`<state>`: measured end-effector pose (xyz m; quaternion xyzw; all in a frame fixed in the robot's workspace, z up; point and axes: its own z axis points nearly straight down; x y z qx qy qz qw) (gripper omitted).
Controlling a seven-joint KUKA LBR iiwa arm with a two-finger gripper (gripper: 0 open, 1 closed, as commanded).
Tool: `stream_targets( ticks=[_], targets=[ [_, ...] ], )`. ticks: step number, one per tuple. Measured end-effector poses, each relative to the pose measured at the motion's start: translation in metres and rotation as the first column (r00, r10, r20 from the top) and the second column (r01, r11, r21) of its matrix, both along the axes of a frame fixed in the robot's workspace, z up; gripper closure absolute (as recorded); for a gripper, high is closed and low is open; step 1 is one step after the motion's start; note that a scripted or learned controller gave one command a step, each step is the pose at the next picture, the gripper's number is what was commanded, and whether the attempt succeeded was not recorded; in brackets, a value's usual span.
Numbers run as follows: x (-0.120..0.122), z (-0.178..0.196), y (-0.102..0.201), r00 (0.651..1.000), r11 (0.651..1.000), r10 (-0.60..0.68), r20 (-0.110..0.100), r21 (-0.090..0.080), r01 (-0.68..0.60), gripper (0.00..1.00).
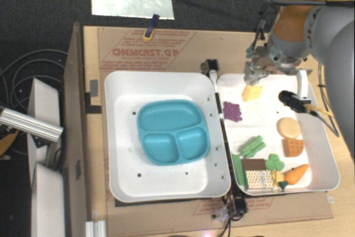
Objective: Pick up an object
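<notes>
Gripper (255,76) sat low over the back of the right bin (327,144), directly above the yellow cheese wedge (252,92) and about touching its top edge. Couldn't tell whether the jaws were open or closed. Purple grapes (232,111) lay just left of the wedge. Cookie (288,127), waffle (293,146) and carrot (297,173) sat nearer the front. Left bin (125,119) held a blue divided plate (173,131).

The gripper (254,76) sits right over the far end of the yellow cheese wedge (252,92), and its fingertips blur into grey. The arm (327,14) runs off the right edge. The patterned box (258,179) is too small to read, half tucked behind the broccoli (274,163).
</notes>
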<state>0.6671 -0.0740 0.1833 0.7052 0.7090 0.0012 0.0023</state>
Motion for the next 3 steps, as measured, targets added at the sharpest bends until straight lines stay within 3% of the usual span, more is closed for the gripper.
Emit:
stream_targets(
  ticks=[1,2,3],
  targets=[
    [0.002,0.002,0.027,1.0,1.0,0.0,-0.001,0.001,0.0,1.0],
    [-0.009,0.058,-0.007,1.0,1.0,-0.006,0.001,0.0,0.006,1.0],
    [0.002,-0.001,0.037,1.0,1.0,0.001,-0.004,0.002,-0.001,1.0]
  ],
)
